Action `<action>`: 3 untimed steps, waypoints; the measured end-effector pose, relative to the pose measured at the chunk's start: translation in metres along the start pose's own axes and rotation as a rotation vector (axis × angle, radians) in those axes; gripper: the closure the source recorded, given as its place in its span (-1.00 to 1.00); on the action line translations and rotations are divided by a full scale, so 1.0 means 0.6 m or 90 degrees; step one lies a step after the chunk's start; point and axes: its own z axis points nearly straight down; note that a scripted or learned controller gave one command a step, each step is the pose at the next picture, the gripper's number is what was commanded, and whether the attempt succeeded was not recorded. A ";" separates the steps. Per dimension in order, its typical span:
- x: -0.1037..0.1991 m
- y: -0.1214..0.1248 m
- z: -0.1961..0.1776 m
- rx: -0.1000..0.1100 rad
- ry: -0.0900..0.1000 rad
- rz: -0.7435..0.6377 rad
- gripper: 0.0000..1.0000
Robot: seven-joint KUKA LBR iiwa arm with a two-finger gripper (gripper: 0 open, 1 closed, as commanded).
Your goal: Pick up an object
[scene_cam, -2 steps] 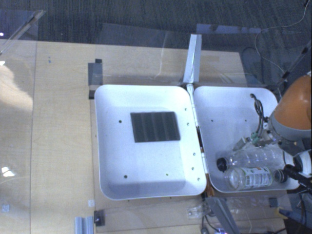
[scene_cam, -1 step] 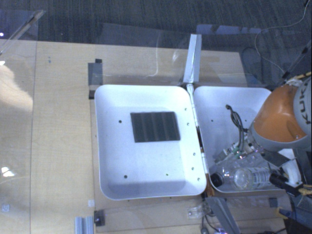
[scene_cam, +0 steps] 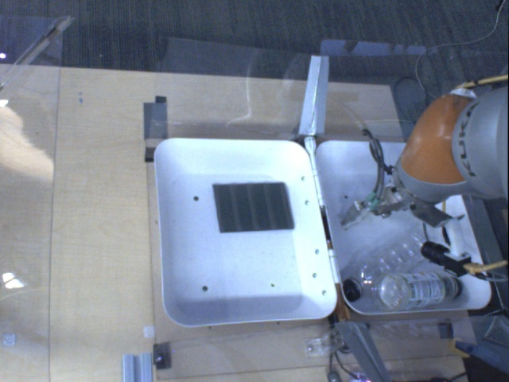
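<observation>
The arm [scene_cam: 469, 146] at the frame's right edge is a rounded grey body with a glossy orange band, black cables trailing beneath it toward a small metallic gripper [scene_cam: 372, 207].

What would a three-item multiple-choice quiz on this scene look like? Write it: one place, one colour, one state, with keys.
1. Where is the clear plastic bottle?
A. left bin
B. right bin, near edge
C. on the bench

2. What colour is the ribbed rectangular pad in the left bin?
A. dark grey
B. orange
C. white

3. How does the bottle rest?
A. upright
B. lying on its side
C. raised by the gripper

Answers: B, it lies along the right bin's near wall; A, dark against the white floor; B, its length runs flat on the floor.
</observation>
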 end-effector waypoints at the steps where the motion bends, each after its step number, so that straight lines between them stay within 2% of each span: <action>1: -0.008 0.116 0.005 0.003 0.002 0.023 -1.00; 2: -0.037 -0.062 -0.172 0.009 0.003 0.117 -1.00; 3: -0.122 -0.145 0.000 0.003 -0.001 0.077 -1.00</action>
